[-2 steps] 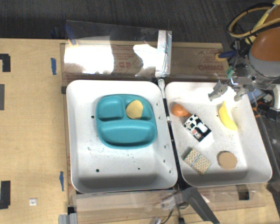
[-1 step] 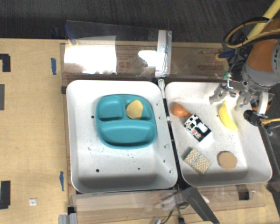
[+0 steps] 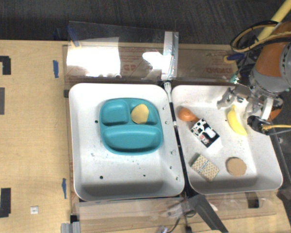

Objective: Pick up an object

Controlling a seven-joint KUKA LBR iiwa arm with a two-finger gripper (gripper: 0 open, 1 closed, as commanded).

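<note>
I see my gripper (image 3: 242,101) hovering just above the banana (image 3: 236,123), near the banana's top end; jaws' state I cannot tell.

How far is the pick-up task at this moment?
Nothing looks picked up yet. The gripper sits low at the right white bin, beside the yellow banana, which lies on the bin floor. Grasping and lifting an object remain. The yellow round item rests in the teal divided plate.

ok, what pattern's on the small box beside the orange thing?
Black-and-white blotches, cow-like, on the small box, in the camera view.
</note>
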